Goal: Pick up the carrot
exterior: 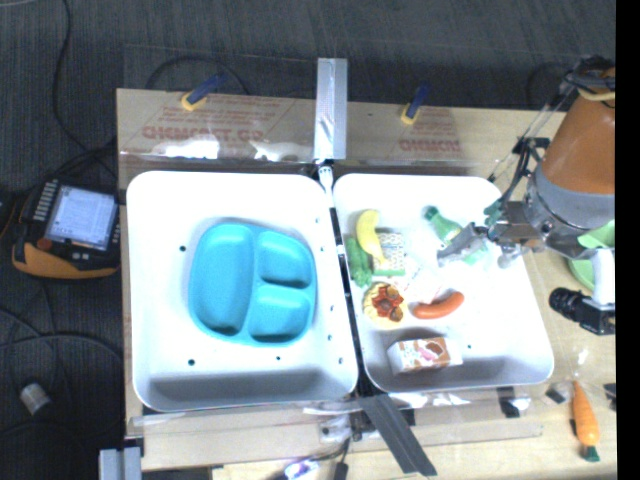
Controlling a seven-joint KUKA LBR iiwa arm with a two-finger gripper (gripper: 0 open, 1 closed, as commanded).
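orange carrot (pixel 584 423) lay outside the right bin (pixel 535 353), near the bench's corner; my gripper (pixel 458 248) hung empty, jaws apart, and needed to swing out there.

A divided tray (pixel 250 280) lies in the left bin (pixel 160 368); food items fill the right bin (pixel 520 358).

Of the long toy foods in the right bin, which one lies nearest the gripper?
The green bottle-shaped piece, just left of the gripper. The red sausage lies further toward the bin's front, and the yellow banana sits by the divider.
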